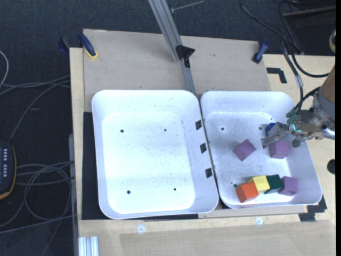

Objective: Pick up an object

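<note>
Purple block (279,149) near the right bin's (213,143) right wall, end effector (277,136) poised above, its opening indiscernible: approach step; next, descend and close.

Six small blocks lie in the right bin (224,104): a purple cube (244,149) rests alone near the bin's centre, rotated diagonally, and a second purple block (279,150) lies to its right, partly covered. Along the near wall, an orange block (247,191), yellow block (261,183), green block (274,182) and purple block (290,185) form a touching row.
</note>
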Robot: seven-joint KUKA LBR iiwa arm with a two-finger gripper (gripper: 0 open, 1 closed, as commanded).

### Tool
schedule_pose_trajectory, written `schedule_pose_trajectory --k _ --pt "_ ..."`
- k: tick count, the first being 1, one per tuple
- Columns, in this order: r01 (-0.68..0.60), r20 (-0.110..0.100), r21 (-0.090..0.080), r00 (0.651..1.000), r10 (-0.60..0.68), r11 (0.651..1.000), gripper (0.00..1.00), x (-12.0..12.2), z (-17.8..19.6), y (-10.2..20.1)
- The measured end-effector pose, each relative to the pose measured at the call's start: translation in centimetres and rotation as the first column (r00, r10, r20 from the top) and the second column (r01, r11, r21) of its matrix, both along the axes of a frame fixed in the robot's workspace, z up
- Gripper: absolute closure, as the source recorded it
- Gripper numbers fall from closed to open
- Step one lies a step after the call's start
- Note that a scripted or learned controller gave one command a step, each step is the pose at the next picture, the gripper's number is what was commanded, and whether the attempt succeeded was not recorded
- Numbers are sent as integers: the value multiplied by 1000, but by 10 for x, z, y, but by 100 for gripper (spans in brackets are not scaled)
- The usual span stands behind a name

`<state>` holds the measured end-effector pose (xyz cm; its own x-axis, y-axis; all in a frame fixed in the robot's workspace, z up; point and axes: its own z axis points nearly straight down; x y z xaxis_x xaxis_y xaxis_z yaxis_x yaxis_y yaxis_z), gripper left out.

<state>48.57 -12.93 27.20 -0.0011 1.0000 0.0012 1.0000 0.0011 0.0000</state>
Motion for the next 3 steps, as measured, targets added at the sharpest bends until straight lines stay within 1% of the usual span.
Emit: schedule_pose_trajectory --k 1,2,3 --pt "0 1 -1 1000 0 1000 0 0 0 0" --pt "1 -6 1 1000 -1 1000 0 3 -43 0" --pt "1 -6 1 1000 -1 1000 0 5 -86 -1"
